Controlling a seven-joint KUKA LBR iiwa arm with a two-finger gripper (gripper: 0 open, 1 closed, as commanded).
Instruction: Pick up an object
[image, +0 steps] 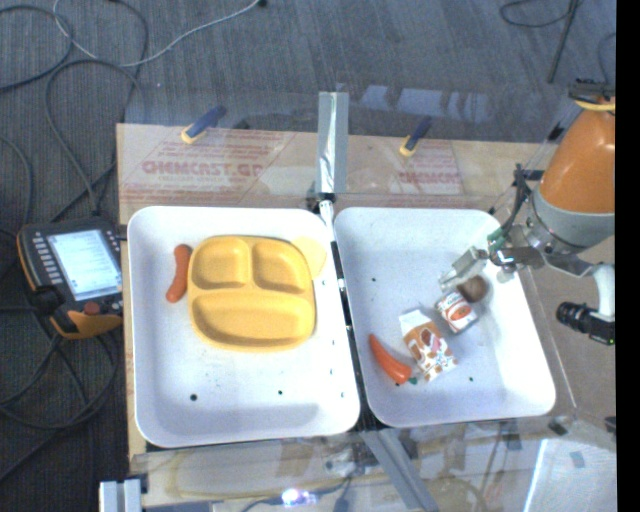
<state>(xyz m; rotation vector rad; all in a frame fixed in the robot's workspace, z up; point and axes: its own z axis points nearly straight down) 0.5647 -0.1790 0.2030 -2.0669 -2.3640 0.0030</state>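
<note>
Nearest the camera, along the bottom edge: a grey metal frame member (400, 470) under the bench, partly blurred.

Right shallow white bin (520, 395): holds four items, all in its central and lower area.
- Orange carrot-shaped toy with a green tip (389, 359), lying at a slant near the bin's left wall.
- Small white carton with orange and red print (430, 352), tilted, just beside the carrot's right end. A white square label or flap (415, 323) sits at its upper left, touching it.
- Small red and white cylindrical can (457, 313), on its side, just above the carton.
- Small brown rounded object (473, 289), touching the can's upper right; what it is cannot be told.

Two-finger gripper (478, 262): hangs over the upper right part of the right bin, just above the brown object and can. Whether anything is grasped cannot be told. Grey arm with orange band (585, 160) enters from the right.

Left shallow white bin (240, 415): holds two items.
- Yellow plastic compartment tray (253, 292), three sections, set in the upper middle.
- Orange sausage-shaped toy (179, 272), upright along the tray's left edge, just beside it.

Between the bins: a grey metal post (331, 140) rising at the far side.

Left of the bench: a black and orange handheld control pendant with lit screen (72, 270) on dark carpet, among cables.
</note>
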